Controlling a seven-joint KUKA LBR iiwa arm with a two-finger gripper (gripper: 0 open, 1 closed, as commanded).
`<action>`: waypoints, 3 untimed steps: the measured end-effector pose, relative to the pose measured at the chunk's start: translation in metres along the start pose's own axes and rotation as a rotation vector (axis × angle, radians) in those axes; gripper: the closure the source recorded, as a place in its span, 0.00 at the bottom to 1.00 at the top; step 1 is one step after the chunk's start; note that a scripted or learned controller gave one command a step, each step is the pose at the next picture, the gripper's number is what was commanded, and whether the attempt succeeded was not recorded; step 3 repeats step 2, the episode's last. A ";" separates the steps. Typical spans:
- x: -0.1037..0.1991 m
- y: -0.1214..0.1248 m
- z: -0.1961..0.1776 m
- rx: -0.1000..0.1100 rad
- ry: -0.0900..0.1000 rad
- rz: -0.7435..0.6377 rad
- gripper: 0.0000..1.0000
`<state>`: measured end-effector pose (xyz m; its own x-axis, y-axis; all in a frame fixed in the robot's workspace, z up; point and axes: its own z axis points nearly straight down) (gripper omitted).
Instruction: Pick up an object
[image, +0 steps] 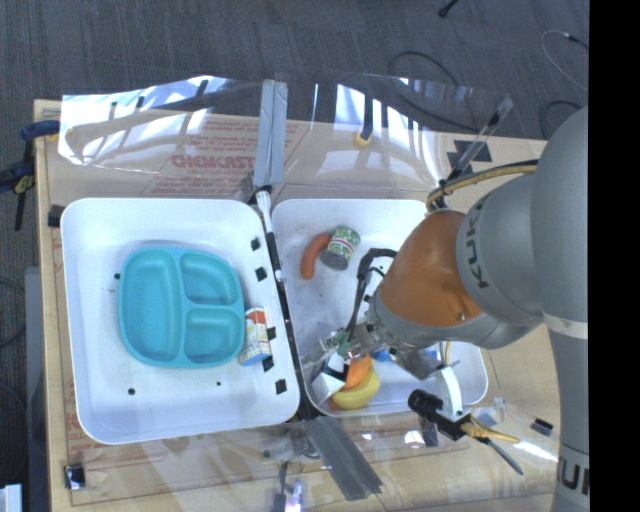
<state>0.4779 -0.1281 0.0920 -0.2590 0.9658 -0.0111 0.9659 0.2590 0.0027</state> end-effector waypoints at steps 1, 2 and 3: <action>0.002 0.006 -0.008 -0.007 0.002 -0.012 1.00; 0.045 0.050 -0.136 0.004 0.011 0.102 1.00; 0.045 0.050 -0.136 0.004 0.011 0.102 1.00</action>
